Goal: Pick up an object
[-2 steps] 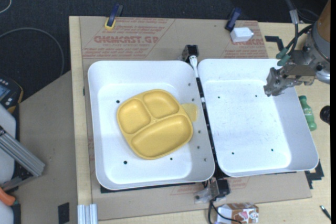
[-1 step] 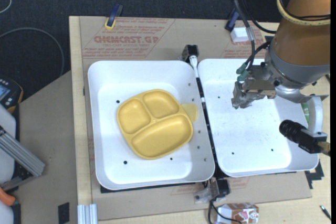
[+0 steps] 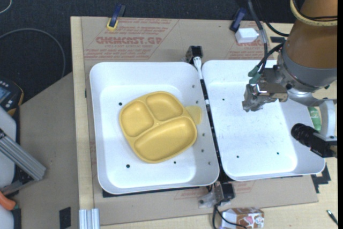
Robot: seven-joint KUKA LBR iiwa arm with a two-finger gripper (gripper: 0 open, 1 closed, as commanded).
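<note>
A yellow divided plate point(image 3: 157, 126) with three compartments lies in the middle of the left bin point(image 3: 102, 115). My gripper point(image 3: 251, 102) hangs over the upper middle of the right bin point(image 3: 236, 158), pointing down, with nothing visible in it. A green and white object point(image 3: 316, 118) shows at the right bin's right side, mostly hidden behind the arm. The plate lies well to the left of the gripper, across the divide between the bins.
Both bins rest on a wooden board point(image 3: 134, 37). A small white block point(image 3: 246, 35) and blue clamps point(image 3: 114, 16) sit along the board's far edge. A small brown packet point(image 3: 247, 218) lies below the bins at the front.
</note>
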